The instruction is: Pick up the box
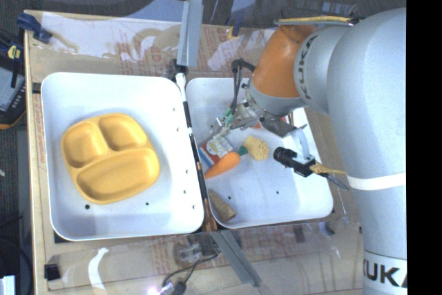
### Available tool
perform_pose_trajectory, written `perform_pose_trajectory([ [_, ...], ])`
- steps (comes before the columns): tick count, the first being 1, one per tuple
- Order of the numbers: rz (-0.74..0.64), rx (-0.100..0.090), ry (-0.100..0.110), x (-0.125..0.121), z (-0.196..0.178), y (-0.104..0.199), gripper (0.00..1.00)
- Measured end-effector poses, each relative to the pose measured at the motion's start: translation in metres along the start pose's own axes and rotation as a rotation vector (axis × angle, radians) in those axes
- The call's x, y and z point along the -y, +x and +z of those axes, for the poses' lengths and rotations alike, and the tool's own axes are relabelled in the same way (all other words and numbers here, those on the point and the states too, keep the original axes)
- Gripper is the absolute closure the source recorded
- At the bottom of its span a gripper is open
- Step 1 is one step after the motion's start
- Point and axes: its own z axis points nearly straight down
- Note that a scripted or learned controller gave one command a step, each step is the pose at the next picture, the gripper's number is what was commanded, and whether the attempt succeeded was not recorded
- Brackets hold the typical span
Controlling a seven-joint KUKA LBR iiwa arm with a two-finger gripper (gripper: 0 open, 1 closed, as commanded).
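Pale bench (pixel 103 45) boards under a clear sheet are carrying two bins side by side. The shallow white left bin (pixel 50 148) is holding a yellow moulded three-compartment plate (pixel 110 155). The shallow white right bin (pixel 276 200) is holding the rest of the objects. A stubby tan-brown chunk (pixel 222 206) is lying at its 7 o'clock corner. The small white cardboard box with red and green print (pixel 219 146) is sitting at the bin's 9 o'clock side, close to the dividing wall. An orange plastic carrot (pixel 222 164) is touching the box at its 6 o'clock edge, and a yellow corn cob (pixel 257 146) is lying near it at 3 o'clock. The two-finger gripper (pixel 231 122) is hanging just beside the box, so the box is lying at roughly 7 o'clock from it. I cannot tell whether the gripper is spread or closed, and nothing is showing as held. The box's long axis is too small to read surely. The grey arm with its orange band (pixel 359 79) is looming in from 3 o'clock.
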Motion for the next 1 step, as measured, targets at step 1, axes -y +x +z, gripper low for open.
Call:
perform_pose_trajectory([
  [1,0.000,0.000,0.000,-0.0001,-0.0001,0.0001,0.00],
])
